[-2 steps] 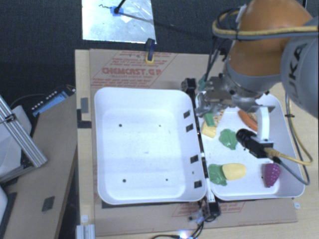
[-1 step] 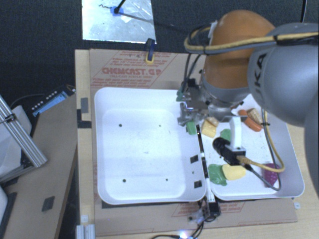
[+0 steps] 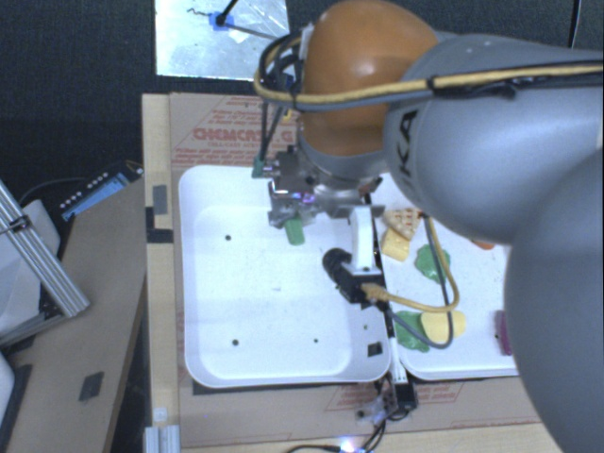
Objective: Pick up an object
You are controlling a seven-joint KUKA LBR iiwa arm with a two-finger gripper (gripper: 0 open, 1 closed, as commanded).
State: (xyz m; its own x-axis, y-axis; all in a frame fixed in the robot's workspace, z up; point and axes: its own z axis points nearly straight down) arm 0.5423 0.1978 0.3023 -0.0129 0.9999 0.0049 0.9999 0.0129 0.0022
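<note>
Small green block: directly under the jaws, over the upper middle of the left bin, close to its far wall. Looks tucked up against the underside of the tool, but cannot tell whether gripped, merely touched, or lying on the bin floor beneath. Jaws' state likewise impossible to tell, with the wrist hardware and the bulk of the arm crowding that spot.

Judged from this: reach made, tool brought down onto or right beside a candidate object. No clear sign of a lift. Grasp unconfirmed, so the pick cannot be counted as done. Left to do, probably: secure the block, raise it clear of the bin floor, and show it hanging free.

Farther out, in the right bin: a waffle-patterned yellow piece near the dividing rim, a pale yellow wedge just below it, a green item beside that, and lower down a yellow lump touching another green piece. All well apart from the jaws and apparently untouched. Both bins side by side on the desk, on a brown cardboard sheet.
</note>
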